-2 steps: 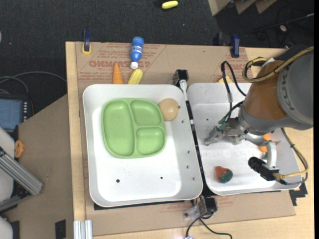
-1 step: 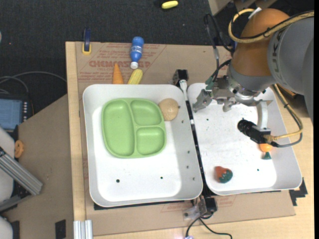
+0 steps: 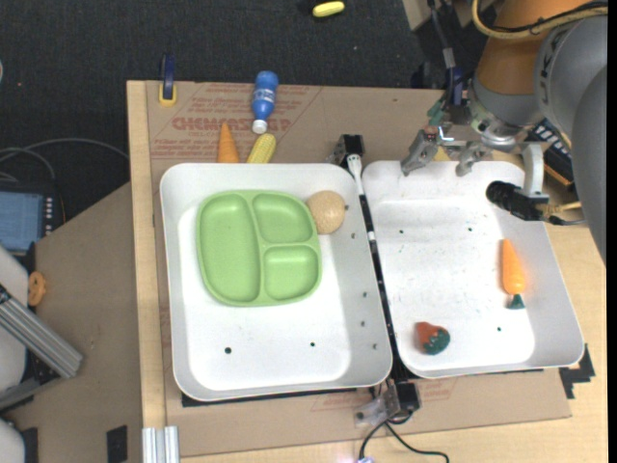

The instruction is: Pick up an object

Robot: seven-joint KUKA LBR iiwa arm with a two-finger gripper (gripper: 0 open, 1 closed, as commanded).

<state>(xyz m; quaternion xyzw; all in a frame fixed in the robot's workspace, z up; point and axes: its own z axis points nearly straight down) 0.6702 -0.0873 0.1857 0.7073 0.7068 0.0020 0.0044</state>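
fixed overhead camera, slanted downward, both white bins (image 3: 183,258) in frame

The arm (image 3: 564,46) comes in from the top right, grey with an orange band. It bends down toward the back edge of the right bin (image 3: 463,174). The gripper (image 3: 442,158) hangs just over that edge, its two fingers spread apart, with nothing between them.

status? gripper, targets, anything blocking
Gripper open, holding nothing, over right bin's back rim. Carrot and strawberry loose in right bin. Nothing blocking either.
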